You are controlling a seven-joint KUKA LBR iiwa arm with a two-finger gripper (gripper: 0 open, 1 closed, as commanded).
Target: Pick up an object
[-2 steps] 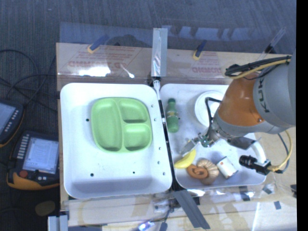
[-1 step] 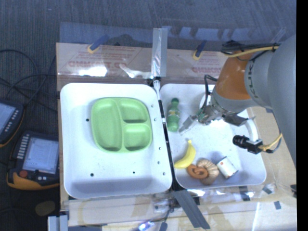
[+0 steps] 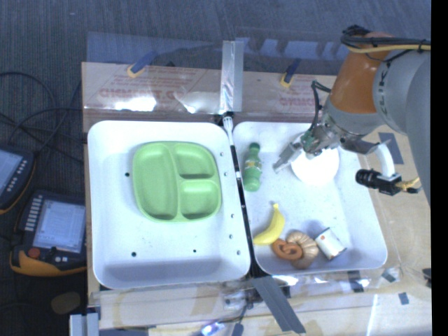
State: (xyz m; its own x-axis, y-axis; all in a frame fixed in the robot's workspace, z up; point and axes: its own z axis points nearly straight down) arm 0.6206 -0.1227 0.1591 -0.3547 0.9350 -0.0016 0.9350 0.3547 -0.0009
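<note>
Where the right bin (image 3: 364, 208) holds it, green bottle (image 3: 251, 166) lying flat, claw (image 3: 283, 158) grip unclear.

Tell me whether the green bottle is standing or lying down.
Lying down. The green bottle rests lengthwise on the right bin's floor, along the divider, cap toward the far wall.

The grey arm (image 3: 392, 82) reaches in from the right, orange-banded wrist bent down and leftward, low.

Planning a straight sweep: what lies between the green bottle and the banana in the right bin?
Nothing: in the camera view, bare white bin floor separates the green bottle from the banana.
</note>
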